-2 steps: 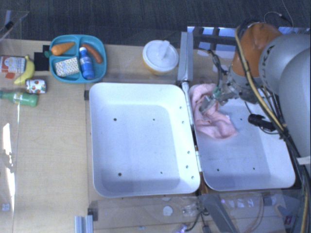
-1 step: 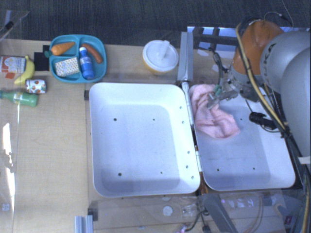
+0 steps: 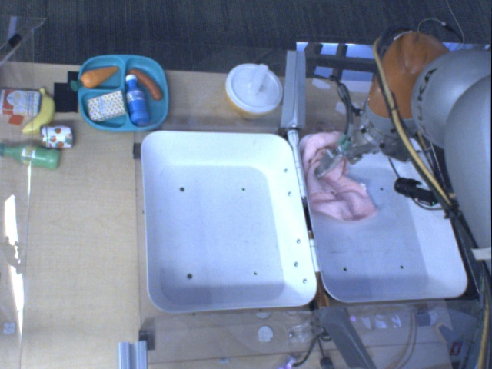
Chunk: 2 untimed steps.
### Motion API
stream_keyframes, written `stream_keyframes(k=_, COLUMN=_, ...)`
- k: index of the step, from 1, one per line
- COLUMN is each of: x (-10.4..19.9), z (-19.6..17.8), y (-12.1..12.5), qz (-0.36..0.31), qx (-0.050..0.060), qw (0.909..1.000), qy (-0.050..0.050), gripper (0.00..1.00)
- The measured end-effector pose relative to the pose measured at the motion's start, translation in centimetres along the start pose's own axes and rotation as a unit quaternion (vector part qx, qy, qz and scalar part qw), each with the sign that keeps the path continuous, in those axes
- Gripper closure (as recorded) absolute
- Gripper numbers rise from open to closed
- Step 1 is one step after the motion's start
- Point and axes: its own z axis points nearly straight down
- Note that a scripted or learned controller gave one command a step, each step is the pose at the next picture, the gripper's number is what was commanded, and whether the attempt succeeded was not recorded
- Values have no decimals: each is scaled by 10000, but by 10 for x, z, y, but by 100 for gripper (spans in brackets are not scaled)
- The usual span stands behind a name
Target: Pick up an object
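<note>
Right bin (image 3: pixel 400 275), pink cloth (image 3: pixel 338 191), jaws (image 3: pixel 332 160) above

The arm (image 3: pixel 453 98) is smooth rounded grey, with an orange band (image 3: pixel 403 64) at its 10 o'clock side. Yellow and black cables (image 3: pixel 400 133) run along it (bundled loosely), toward a dark metal end effector (image 3: pixel 338 157) at 9 o'clock.

You get even, bluish overhead light with soft shadows inside the left bin (image 3: pixel 223 221). Focus is soft throughout; the arm (image 3: pixel 453 91) blurs.
</note>
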Motion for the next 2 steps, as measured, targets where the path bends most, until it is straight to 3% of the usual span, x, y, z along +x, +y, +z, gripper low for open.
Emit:
stream_keyframes(k=1, x=-1, z=18, y=-2, qz=184, qx=20, qw=9998, qy=21, gripper=0)
stream_keyframes(k=2, x=-1, z=7, y=1, qz=157, qx=-36, qw=9999, qy=-14, gripper=100)
